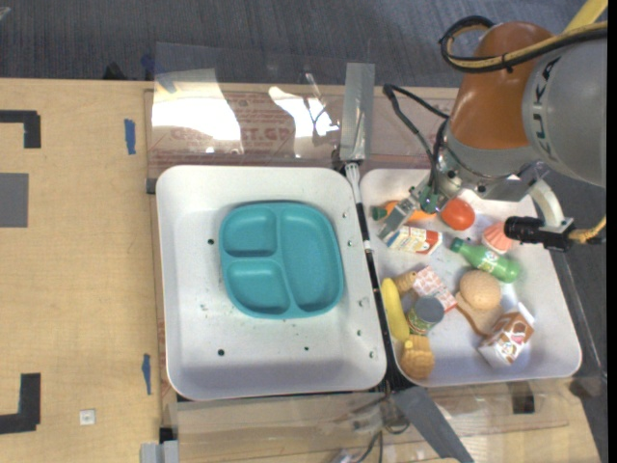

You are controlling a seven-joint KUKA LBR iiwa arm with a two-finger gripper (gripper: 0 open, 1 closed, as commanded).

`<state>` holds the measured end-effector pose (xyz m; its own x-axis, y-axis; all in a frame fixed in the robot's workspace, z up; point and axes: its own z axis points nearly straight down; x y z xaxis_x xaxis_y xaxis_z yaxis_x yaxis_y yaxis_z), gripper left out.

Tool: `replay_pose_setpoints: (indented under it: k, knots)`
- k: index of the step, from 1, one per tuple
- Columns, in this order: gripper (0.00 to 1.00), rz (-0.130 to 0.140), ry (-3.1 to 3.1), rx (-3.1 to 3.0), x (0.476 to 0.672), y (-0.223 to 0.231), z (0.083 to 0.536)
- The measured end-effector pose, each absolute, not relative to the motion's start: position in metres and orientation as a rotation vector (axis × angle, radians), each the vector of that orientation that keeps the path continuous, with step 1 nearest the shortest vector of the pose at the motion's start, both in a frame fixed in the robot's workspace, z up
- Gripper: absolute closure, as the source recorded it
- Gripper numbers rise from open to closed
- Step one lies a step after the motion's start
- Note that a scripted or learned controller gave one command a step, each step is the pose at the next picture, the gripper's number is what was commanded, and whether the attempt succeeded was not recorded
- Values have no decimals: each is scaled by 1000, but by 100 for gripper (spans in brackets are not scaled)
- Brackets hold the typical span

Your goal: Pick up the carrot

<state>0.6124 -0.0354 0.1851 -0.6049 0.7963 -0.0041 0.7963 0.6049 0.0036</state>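
Down in the right bin (564, 331), the fingers (421, 204) sit at the far left part of the pile; whether they are spread or closed cannot be told, and nothing is seen between them. Just left of them lies the carrot (393, 208), a small orange piece near the bin's far left corner, beside a grey item. To their right sits a tomato (459, 214), then a green bottle (488, 260). Nearer the front lie a banana (393, 307) along the left wall, a dark can (425, 312), a bun (480, 291) and a small carton (508, 338); its print is too small to read. On the arm (540, 75), grey above an orange band, part of "KUKA" shows. A teal tray (282, 258) with three compartments rests in the left bin (183, 287) on the bench (77, 258).
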Motion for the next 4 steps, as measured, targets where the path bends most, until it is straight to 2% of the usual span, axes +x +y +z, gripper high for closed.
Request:
replay_pose_setpoints:
  k: [1, 2, 3, 4]
  knots:
    - [0, 2, 2725, 1551, 638, -49, 185]
    - [0, 1, 2593, 1770, 587, -101, 94]
    - [0, -7, 2456, 1971, 641, -104, 88]
    - [0, -13, 2215, 2244, 665, -99, 88]
